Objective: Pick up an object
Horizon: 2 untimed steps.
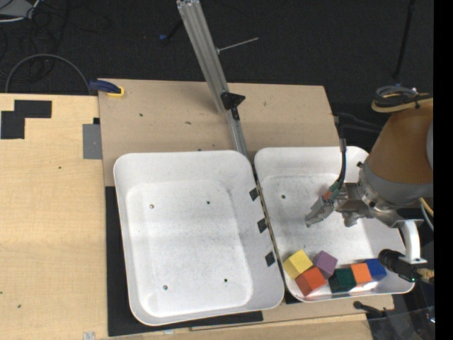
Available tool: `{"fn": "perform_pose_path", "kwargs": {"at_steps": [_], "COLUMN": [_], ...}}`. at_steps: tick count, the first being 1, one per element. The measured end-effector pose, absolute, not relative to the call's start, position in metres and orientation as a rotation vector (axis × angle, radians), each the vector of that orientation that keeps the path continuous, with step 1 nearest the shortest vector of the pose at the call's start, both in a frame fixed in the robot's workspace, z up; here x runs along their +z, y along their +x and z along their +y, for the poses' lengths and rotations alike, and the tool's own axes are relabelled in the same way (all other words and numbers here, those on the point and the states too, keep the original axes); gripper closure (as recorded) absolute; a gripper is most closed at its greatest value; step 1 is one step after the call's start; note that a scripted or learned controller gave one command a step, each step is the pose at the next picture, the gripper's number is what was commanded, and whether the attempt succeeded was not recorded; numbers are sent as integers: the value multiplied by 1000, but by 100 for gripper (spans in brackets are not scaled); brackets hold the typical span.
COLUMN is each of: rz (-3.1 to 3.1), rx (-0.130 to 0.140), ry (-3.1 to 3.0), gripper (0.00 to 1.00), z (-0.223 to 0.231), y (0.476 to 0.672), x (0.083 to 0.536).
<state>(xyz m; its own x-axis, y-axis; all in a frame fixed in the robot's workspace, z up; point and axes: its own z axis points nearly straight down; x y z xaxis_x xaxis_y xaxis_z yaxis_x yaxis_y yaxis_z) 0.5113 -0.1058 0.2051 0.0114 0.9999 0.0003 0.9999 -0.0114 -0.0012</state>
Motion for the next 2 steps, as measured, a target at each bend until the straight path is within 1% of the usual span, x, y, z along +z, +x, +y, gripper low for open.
{"fn": "perform_pose_path", "kwargs": {"at_steps": [1, 2], "rz": [-2203, -2233], "rx": [1, -9], "ry": [-2238, -2214], "gripper": [100, 100], "z": [-107, -33], "y": [511, 568], "x": [215, 271]}}
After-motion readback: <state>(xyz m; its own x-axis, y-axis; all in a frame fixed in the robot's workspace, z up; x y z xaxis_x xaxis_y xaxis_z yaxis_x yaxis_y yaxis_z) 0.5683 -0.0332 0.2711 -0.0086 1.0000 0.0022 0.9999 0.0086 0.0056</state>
